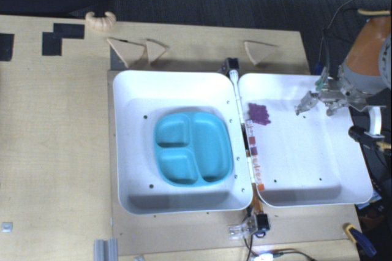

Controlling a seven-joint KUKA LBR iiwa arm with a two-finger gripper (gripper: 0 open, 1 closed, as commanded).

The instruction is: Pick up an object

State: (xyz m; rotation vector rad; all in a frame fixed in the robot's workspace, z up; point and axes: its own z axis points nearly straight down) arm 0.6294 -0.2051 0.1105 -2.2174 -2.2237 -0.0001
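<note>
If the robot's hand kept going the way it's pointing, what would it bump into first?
The hand points left and slightly down over the right bin. Going straight on, it would probably meet the small purple object on the bin floor first, though it may pass above it; height is hard to judge from this view.

The grey arm (375, 64) with its orange band reaches in from the right, its gripper (315, 103) pointing left, hanging with nothing between its prongs.

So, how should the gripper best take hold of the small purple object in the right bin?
Probably from straight above, closing across the narrower width of the small purple object. It looks low and flat on the right bin floor, so no side offers much. The gripper is to its right, near the bin's back edge.
</note>
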